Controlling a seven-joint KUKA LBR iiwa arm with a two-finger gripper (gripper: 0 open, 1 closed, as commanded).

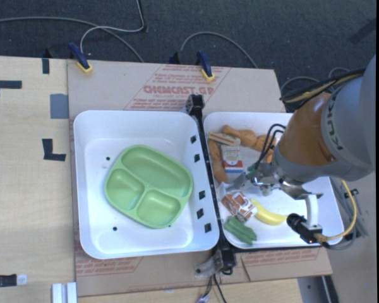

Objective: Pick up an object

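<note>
The banana (267, 214) lay in the right bin (333, 218), just below the gripper (256, 180), with a packet (237, 205) and a green toy (241, 231) beside it. Nothing looked lifted yet, so the grasp and raise remained. The arm (319, 134) hid much of the bin, and whether the gripper was spread or closed could not be told.

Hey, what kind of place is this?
Likely a robotics lab test bench: two white bins clamped over cardboard, a robot arm reaching in, and loose cables on grey carpet.
</note>
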